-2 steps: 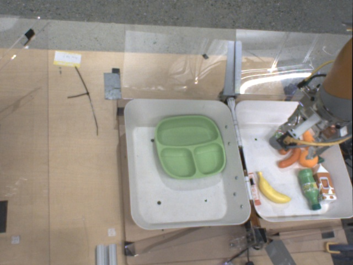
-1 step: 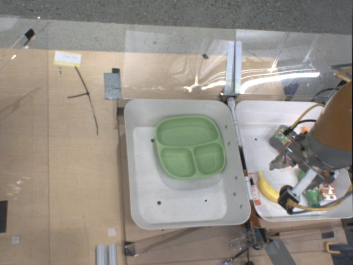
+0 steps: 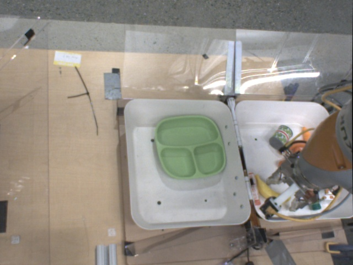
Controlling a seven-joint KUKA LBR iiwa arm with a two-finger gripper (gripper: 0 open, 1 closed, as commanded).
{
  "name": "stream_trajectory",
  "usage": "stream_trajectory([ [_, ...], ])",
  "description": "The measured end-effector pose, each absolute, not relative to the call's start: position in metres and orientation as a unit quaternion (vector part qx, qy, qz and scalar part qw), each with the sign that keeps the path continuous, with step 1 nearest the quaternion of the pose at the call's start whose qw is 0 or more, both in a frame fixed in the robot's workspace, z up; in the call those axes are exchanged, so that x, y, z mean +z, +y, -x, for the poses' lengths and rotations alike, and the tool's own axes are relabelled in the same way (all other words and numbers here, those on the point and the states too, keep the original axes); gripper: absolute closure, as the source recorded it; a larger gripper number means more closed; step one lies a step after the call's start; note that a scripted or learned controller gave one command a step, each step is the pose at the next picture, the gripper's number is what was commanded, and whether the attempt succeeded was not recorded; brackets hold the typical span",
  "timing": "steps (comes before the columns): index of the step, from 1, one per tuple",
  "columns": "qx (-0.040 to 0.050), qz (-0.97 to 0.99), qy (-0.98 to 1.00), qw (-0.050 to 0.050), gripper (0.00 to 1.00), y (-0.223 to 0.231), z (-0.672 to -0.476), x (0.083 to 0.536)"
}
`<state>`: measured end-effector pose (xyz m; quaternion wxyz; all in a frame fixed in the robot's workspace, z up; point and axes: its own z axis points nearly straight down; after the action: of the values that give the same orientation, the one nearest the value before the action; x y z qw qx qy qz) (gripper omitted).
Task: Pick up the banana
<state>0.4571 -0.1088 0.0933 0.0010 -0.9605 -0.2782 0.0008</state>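
Fingers [image 3: 278, 176] of the gripper [image 3: 289, 190] appear spread and hold nothing, set just beside the banana [image 3: 265, 187], which lies along the right bin's [image 3: 255, 125] left wall, leaving approach room only from the right.
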Motion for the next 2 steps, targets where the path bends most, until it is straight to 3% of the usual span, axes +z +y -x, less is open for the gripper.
stream_trajectory([
  [1,-0.0006,0.984,-0.179,0.0,0.0,-0.111,-0.475,0.091],
  [2,0.0014,0.991,-0.135,0.011,0.0,-0.176,-0.528,0.089],
])
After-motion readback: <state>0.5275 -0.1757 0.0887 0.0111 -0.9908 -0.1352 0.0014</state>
